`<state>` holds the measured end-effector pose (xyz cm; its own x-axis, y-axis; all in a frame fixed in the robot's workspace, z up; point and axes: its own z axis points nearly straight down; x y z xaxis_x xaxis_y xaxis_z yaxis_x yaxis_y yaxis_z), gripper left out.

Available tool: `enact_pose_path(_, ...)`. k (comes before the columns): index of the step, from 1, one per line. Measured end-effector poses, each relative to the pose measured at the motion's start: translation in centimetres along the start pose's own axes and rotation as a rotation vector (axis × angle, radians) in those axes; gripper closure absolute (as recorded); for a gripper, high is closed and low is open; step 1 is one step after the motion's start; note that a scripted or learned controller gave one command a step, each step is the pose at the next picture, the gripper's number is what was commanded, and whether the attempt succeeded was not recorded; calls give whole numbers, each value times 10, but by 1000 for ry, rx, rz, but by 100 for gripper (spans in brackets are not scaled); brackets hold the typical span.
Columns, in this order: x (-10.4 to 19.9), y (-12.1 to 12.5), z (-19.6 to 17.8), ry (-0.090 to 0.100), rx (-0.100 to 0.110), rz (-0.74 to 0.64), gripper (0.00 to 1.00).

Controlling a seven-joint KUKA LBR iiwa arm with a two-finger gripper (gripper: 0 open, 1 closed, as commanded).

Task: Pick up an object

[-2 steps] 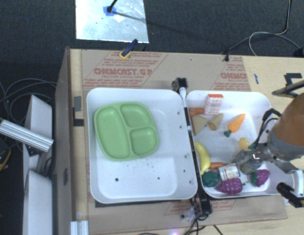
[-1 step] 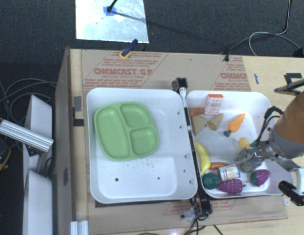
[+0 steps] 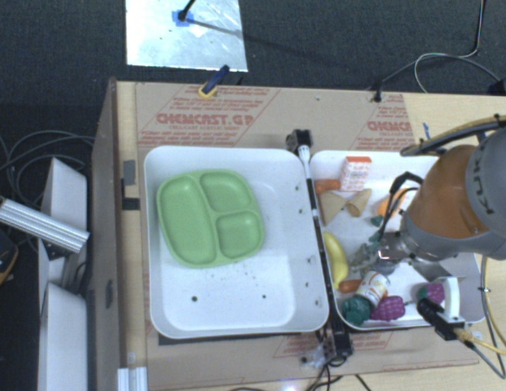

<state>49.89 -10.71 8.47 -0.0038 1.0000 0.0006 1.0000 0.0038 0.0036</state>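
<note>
The grey arm with orange band reached in over the right shallow white bin [image 3: 468,309]; its two-finger gripper [image 3: 373,255] hung low among the toys there, and whether it was parted or closed could not be told. Just left of the gripper lay a yellow plastic banana [image 3: 336,258]; just below it, a small white bottle with red label [image 3: 371,286]; further below, a purple toy grape bunch [image 3: 389,307]. Well left of the gripper, a green divided plastic plate [image 3: 209,217] sat in the left white bin [image 3: 236,300].
</note>
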Motion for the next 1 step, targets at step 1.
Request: enact_pose_path(1, 29, 12, -101, -1, -1, 0, 100)
